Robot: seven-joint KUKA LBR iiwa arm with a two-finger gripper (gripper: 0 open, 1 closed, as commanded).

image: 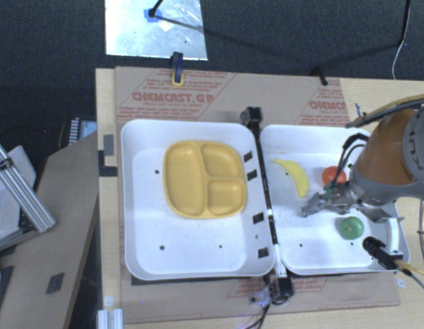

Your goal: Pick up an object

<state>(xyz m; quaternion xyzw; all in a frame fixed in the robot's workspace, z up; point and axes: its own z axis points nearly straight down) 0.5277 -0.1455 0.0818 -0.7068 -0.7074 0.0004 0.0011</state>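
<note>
So at this point the gripper (312, 207) was down inside the right bin (294, 252), and I'll use the banana (294, 175) as my landmark for everything. The fingertips sat just below and a touch right of the banana's lower end, close to it but not touching as far as I could make out. The jaws looked narrow, nearly together, with nothing between them, though they were small in the shot, so take that loosely.

Past the banana toward the arm there was an orange-red round fruit (333, 175), partly hidden behind the wrist. A green round fruit (350, 227) lay further off, below and to the right of the banana. Over on the banana's left, across the divider, the yellow divided plate (203, 179) sat in the left bin (143, 252).

My guess was the banana made the easiest target: probably a light plastic toy, stiff, smooth and a bit slippery. I'd have grabbed it across the narrow middle, not the tapered ends. The round ones would likely roll away if pinched off-centre.
</note>
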